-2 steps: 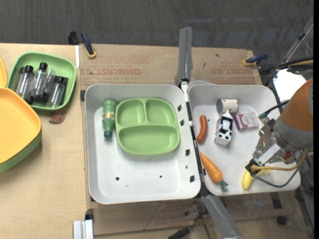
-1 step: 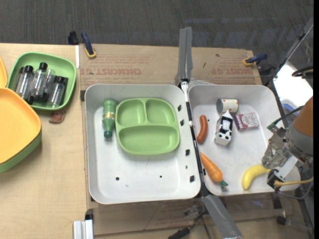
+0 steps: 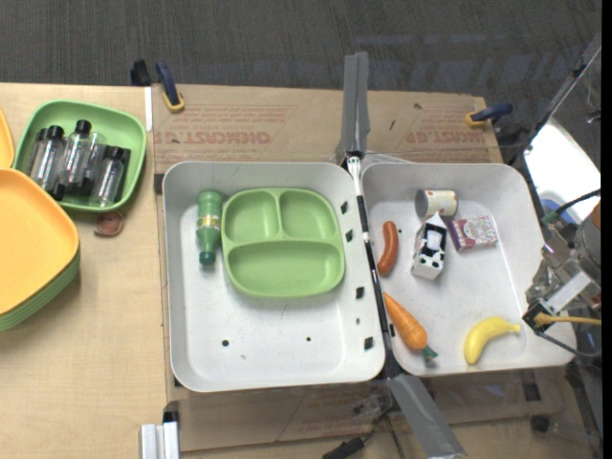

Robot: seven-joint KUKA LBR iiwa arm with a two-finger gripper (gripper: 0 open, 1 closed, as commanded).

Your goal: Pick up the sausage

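The sausage [image 3: 386, 248], reddish-brown and slightly curved, lies upright in the view near the left wall of the right bin [image 3: 507, 285]. My gripper [image 3: 559, 296] shows as grey metal parts with cables at the right rim of that bin. It is far to the right of the sausage and nothing is seen held in it.
The right bin also holds a carrot [image 3: 406, 325], a banana [image 3: 490, 338], a cow-patterned carton [image 3: 430, 252], a small cup [image 3: 436, 202] and a pink packet [image 3: 474, 232]. The left bin [image 3: 191, 333] holds a green divided plate [image 3: 283, 241] and a green bottle [image 3: 208, 226].
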